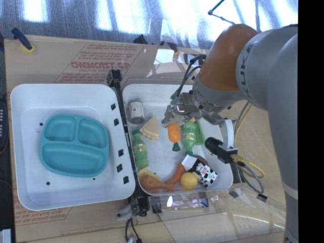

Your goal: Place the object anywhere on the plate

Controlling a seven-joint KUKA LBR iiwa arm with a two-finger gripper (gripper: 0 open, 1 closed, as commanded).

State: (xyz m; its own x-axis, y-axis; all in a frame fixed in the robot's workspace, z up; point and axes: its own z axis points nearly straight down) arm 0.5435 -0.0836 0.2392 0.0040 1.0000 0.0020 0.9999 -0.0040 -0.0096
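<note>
My claw (pixel 174 116): low over the right bin (pixel 220 135), above the toy carrot; I cannot tell its state.
Toy carrot (pixel 174 133): orange, just below my claw, lying on the bin floor.
Green bottle (pixel 190 134): just right of the carrot, beside my claw.
Cheese wedge (pixel 150 131): to my claw's left.
Tin can (pixel 135 111): further left, near the bin's wall.
Plate (pixel 75 145): blue, three compartments, in the left bin (pixel 30 186), well apart from my claw.
Cow toy (pixel 205 174): below my claw, beside a yellow ball (pixel 189 180).
</note>
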